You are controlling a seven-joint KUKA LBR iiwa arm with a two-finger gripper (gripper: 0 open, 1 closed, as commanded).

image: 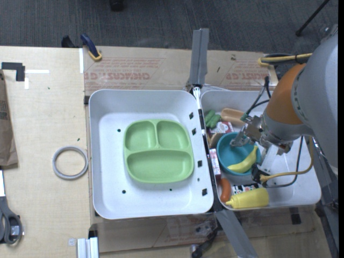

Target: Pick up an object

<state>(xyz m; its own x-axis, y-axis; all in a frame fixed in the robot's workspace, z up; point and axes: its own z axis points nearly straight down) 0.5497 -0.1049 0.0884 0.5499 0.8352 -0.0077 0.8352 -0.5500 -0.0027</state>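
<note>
Two white bins sit side by side on the bench. The task names no single thing, so we note the pickable clutter, all of it in the right bin (301,190). A teal bowl (232,153) sits at that bin's 9 o'clock side, deep and glossy, with a yellow banana (244,162) curved across its rim at 5 o'clock. A yellow squeeze bottle (248,199) lies on its side at the bin's 6 o'clock edge, nozzle pointing to 9 o'clock. Just beside it, toward 10 o'clock, is a small red-orange piece (225,187), too small for us to name. At the bin's 11 o'clock corner lie a tan hot-dog bun shape (232,114) and some green pieces (213,119), with a red-and-white packet (223,127) just below them, touching the bowl's far rim.

The left bin (105,160) holds a pale green divided plate (158,151), three compartments, lying flat near the bin's centre.

Outside the bins, at 9 o'clock on the bench, we see a grey ring (70,162).

The gripper (243,137) hangs over the bowl's 1 o'clock rim, reaching in from 3 o'clock below the orange band. Its fingers are dark and foreshortened against the bowl; we cannot tell how far apart they stand, nor see anything between them. Whether they touch the bowl's rim we cannot tell.
</note>
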